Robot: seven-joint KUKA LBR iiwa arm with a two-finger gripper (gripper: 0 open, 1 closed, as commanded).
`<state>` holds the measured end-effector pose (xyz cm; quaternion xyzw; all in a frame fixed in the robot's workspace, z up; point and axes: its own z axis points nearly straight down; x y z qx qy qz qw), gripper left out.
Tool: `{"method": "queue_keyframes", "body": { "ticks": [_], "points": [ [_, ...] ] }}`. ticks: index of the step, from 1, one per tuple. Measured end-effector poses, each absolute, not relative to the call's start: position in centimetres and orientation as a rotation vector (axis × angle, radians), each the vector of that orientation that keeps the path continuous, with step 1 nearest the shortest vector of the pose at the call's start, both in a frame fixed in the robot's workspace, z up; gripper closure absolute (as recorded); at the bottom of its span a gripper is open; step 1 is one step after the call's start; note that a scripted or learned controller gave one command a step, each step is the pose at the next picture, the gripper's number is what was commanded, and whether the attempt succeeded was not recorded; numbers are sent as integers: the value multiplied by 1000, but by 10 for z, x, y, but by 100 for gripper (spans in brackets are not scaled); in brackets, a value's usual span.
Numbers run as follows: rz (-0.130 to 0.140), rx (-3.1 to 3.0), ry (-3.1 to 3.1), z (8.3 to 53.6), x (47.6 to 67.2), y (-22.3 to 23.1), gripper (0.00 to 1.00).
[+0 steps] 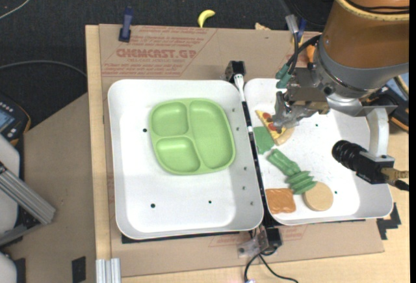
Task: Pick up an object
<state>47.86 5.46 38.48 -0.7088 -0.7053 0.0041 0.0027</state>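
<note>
Arm: we see the grey KUKA arm [367, 21], orange band uppermost, reaching in from the right and bending down over the right bin.

Left bin: the left bin [130, 197] carries one green divided plate [192, 136], three compartments, all bare.

Right bin: the right bin [354, 200] holds the toy food: a pizza slice [272, 127] at its left wall, a green flat piece [263, 140] touching it below, a ridged green pod [291, 171] lying slantwise from upper left to lower right, then a tan round biscuit [319, 197] and an orange toast square [281, 200] near the front edge.

Gripper: the gripper [284, 120] hangs right over the pizza slice; we cannot tell whether it is apart or together.

Key relation: we judge the slice the likeliest target, lying directly beneath the claw, its long axis running from upper left to lower right, hard against the bin wall.
</note>
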Motion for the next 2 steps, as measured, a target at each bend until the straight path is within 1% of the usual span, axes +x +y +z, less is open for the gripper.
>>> {"method": "queue_keyframes", "body": {
  "ticks": [1, 2],
  "points": [
    [-13, -2232, -2223, 480, 480, 21, 100],
    [11, -2218, -2217, 386, 479, 38, 100]
  ]
}}
